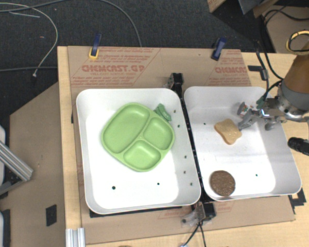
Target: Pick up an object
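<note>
The tan bread-shaped piece (228, 131) lies flat in the right bin (278, 181), long axis running from upper left to lower right. The gripper (245, 118) sits just beside its upper right edge; fingers slightly parted, holding nothing. A brown disc (222, 182) rests near that bin's front wall. The left bin (92, 189) holds a green divided plate (138, 136). Both bins sit on a cardboard-covered bench (118, 66) above dark carpet (20, 45).

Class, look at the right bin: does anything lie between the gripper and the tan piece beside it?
Nothing visible does. The gripper sits just right of the tan piece in the right bin, with bare white floor between them. The brown disc lies nearer the front edge, well off that line.
</note>
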Tool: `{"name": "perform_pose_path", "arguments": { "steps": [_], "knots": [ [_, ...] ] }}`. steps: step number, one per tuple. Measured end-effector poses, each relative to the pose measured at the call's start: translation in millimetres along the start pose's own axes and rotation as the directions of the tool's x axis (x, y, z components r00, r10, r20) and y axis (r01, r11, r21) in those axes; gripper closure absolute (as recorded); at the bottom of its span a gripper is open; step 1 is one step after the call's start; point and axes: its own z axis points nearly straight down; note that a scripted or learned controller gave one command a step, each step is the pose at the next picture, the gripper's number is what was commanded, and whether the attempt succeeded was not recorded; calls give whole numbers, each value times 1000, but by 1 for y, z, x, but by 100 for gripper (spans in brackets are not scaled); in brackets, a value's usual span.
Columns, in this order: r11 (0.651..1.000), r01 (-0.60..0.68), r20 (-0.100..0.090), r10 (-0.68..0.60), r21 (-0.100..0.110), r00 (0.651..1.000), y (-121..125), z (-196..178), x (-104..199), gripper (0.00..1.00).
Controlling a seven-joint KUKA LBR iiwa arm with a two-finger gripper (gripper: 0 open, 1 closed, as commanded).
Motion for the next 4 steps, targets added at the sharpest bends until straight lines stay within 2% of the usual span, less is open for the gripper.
{"name": "perform_pose_path", "arguments": {
  "steps": [1, 2, 3, 4],
  "knots": [
    [1000, -1, 1, 1, -7, 1000, 1, 51, 0, 0],
    [1000, 1, 2, -1, -14, 1000, 4, 35, 1, 100],
    [1000, 1, 4, -1, -12, 1000, 1, -9, 2, 100],
    [1000, 2, 5, -2, -15, 1000, -4, -69, 8, 100]
  ]
}}
